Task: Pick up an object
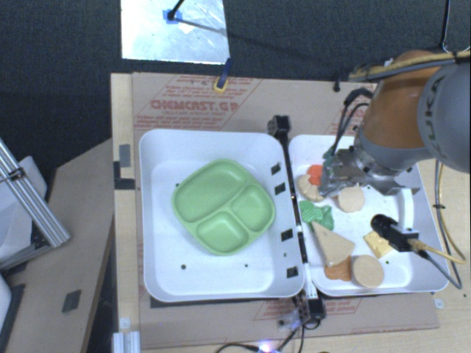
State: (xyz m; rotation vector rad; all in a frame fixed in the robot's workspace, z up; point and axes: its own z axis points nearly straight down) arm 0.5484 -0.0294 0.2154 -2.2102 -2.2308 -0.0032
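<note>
My gripper (335, 181) hangs low over the upper left part of the right bin (412, 271), with the grey and orange arm above it. Close to its left lie a small red-orange piece (315, 173) and a tan round piece (308, 189). A pale round disc (352, 199) rests just below the gripper. Further forward lie a green leafy piece (316, 214), a tan wedge (333, 245), an orange piece (338, 271), another pale disc (367, 271) and a yellow block (377, 245). I cannot see anything held.
The left bin (158, 271) holds a green divided plate (223, 206). A black-clipped divider (291, 197) runs between the two bins. A shiny sheet (176, 20) lies beyond the bench at the back.
</note>
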